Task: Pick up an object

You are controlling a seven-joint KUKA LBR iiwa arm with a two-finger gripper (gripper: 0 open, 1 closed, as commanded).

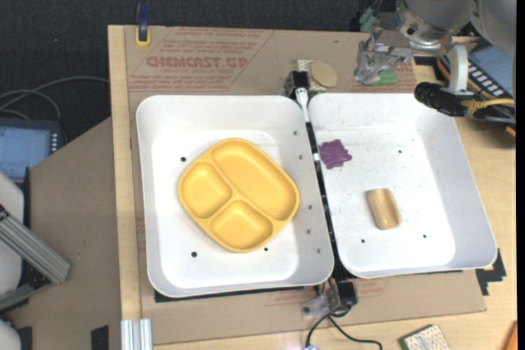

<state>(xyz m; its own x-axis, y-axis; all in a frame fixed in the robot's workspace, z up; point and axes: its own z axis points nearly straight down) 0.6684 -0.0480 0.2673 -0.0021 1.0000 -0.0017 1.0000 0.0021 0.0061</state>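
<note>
Nearest the camera, the two white bins are sitting side by side on a brown board, their smooth, shallow walls touching along the middle seam. The left bin (156,176) is holding a glossy yellow divided plate (238,193), a rounded rectangle with three compartments, lying flat near the centre with bare white floor all round it. In the right bin (459,201), a small tan rounded block (382,207) is lying flat near the middle, well apart from every wall. Farther back, a flat, ragged purple piece (334,153) is resting just beside the seam, apart from the block. Beyond the right bin's far rim, the gripper (379,71) is hanging over the board, pointing down beneath the orange band; whether it is clenched or released cannot be told.
</note>
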